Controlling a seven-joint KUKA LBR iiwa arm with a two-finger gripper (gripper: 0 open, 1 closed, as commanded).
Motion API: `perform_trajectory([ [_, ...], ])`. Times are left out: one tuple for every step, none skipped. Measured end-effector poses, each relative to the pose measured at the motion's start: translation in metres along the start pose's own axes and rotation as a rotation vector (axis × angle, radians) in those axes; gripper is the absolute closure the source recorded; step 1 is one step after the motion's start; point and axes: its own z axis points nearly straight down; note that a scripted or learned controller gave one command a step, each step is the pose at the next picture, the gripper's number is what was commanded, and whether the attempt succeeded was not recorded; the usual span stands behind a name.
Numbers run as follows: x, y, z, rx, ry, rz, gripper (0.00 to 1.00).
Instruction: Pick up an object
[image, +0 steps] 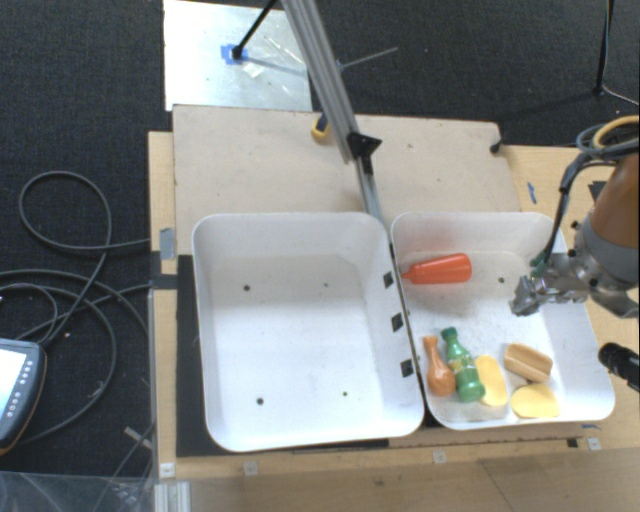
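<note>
The right bin (470, 232) holds an orange-red cylinder (438, 269) lying near its far left side. Along its near edge lie an orange carrot-like piece (436, 368), a green bottle (461, 366), a yellow banana-like piece (491, 381), a tan bread-like piece (527, 361) and a yellow round piece (535, 402). My gripper (526, 299) hangs over the right side of this bin, above and behind the tan piece. Nothing shows between its fingers.
The left bin (290, 330) stands beside the right one, with a black-marked divider edge (396, 322) between them. A grey pole (330, 80) slants down to the bins' far edge. Cables (60, 300) lie on the dark floor at left.
</note>
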Motion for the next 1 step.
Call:
perform_trajectory([
  [0.0532, 0.0026, 0.009, 0.001, 0.003, -0.005, 1.0],
])
